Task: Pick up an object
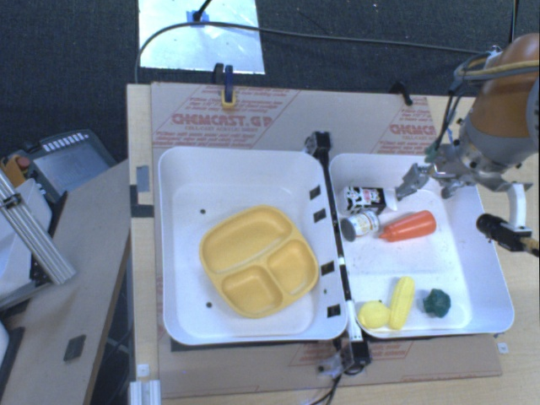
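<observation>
You see the end effector hanging over the back of the right white bin, with nothing between its fingers; you cannot tell how far apart they stand. Just left of it lies a small black-and-white carton. Below that sit a small silver-capped jar and an orange plastic carrot. Near the front lie a yellow plastic corn cob, a yellow lemon and a dark green toy.
</observation>
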`<act>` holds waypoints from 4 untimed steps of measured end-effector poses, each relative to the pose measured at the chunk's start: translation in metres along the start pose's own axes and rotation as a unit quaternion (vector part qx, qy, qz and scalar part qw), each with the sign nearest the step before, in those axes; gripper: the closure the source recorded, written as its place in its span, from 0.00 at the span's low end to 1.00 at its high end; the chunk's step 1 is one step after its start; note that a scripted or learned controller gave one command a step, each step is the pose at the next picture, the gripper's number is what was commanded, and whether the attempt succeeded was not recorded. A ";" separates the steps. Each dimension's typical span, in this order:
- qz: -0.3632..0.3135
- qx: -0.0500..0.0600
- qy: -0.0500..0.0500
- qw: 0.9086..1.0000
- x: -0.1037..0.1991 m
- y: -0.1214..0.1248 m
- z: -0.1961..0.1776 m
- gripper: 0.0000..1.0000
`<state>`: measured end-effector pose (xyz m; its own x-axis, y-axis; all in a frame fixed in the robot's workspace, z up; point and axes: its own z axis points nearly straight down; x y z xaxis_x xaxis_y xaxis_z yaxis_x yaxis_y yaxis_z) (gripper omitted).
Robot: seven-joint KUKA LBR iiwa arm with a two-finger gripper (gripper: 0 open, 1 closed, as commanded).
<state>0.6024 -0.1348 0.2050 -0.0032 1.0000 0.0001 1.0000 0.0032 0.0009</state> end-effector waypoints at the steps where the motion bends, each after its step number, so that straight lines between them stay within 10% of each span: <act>1: 0.000 0.001 0.000 1.000 0.006 -0.003 0.044 0.00; 3: 0.000 0.000 0.000 1.000 0.007 0.008 0.121 0.00; 4: 0.000 -0.002 -0.001 1.000 0.006 0.009 0.109 1.00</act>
<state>0.6113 -0.1284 0.0958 -0.0031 1.0000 -0.0013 1.0000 0.0031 0.0050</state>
